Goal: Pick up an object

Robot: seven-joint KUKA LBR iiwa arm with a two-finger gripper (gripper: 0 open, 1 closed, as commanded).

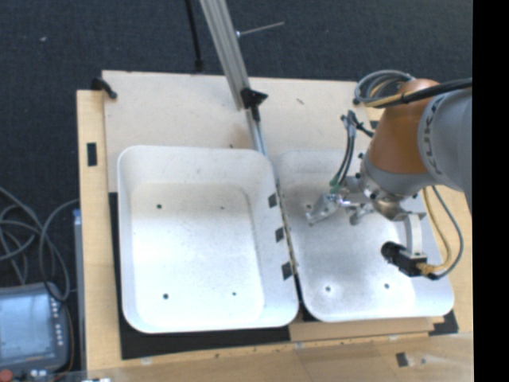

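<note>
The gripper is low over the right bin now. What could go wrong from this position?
1. The gripper sits close to the right bin's floor near the clipped divider; a further descent or a leftward move may strike either.
2. No object shows between or near the fingers, so closing here may grasp nothing.
3. The loose cables by the wrist could snag as the arm turns.

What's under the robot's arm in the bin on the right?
The right bin shows speckled white floor beside the arm. The gripper hangs above it. Whatever lies directly beneath the arm is covered.
</note>
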